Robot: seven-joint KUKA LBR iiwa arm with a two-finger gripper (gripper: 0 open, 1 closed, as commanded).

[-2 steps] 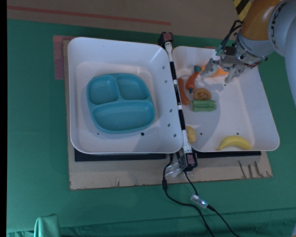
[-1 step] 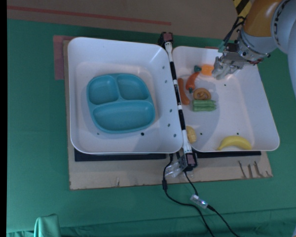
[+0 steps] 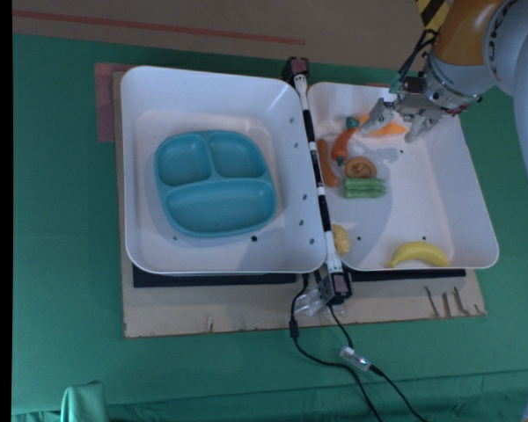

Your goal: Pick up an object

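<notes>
Our pincer point(image 3: 396, 120) hangs at the upper right of the frame, over the top of the right bin point(image 3: 471, 192), its two fingers spread wide with nothing between them. Just under it lies an orange carrot-like piece point(image 3: 387, 131), which we judge the likeliest thing to take. Further pieces sit close to the lower left of that one: a red-orange pepper point(image 3: 341, 143), a round brown pastry point(image 3: 361, 167), green beans point(image 3: 364, 187) and a long orange stick point(image 3: 327, 163) along the divider. A banana point(image 3: 418, 254) lies well apart at the bin's lower edge. To do this well, we would centre the fingers across the carrot's narrow width, come straight down, and close only once both fingers flank it.
</notes>
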